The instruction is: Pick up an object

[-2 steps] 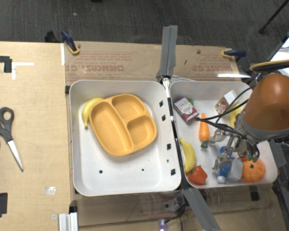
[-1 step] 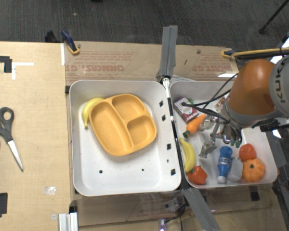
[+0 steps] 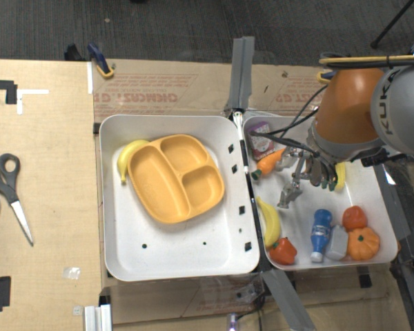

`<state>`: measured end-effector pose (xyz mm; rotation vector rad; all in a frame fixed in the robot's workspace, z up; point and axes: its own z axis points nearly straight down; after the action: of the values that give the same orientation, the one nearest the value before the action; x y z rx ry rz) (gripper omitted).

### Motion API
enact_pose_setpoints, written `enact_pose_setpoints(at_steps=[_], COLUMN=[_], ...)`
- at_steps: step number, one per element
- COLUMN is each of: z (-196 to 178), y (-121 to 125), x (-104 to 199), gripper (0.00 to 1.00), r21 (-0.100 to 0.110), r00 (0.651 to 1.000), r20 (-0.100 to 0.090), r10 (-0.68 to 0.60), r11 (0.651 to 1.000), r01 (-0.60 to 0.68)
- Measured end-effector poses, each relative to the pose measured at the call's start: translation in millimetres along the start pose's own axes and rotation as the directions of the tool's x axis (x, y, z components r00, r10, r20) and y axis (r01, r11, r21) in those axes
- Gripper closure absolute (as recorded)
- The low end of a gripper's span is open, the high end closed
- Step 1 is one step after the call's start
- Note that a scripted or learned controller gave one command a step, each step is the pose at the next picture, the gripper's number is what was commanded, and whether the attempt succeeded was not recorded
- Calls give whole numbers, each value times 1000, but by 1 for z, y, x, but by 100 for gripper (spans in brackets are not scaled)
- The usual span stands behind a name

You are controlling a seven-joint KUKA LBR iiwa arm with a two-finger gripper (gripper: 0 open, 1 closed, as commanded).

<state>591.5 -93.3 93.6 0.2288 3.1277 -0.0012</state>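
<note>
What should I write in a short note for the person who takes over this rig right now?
Gripper: hanging over the right bin, nothing seen between its fingers.
Right bin holds: carrot, banana, red pepper, blue bottle, tomato, small pumpkin, a grey block and a purple-labelled cup near the top corner.
Left bin holds a yellow tray with another banana at its edge.
Done: nothing picked yet.
Left: lower onto one object, close, lift. The banana and bottle lie nearest the gripper, so they seem likely targets.
</note>
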Motion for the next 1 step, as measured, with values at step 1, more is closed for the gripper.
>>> enact_pose_setpoints(at_steps=[1], z=[-17], y=[-74], x=[-66], gripper=[0], r21=[0], r00=[1000], r20=[3], r10=[16], r11=[1000], r01=[-16])
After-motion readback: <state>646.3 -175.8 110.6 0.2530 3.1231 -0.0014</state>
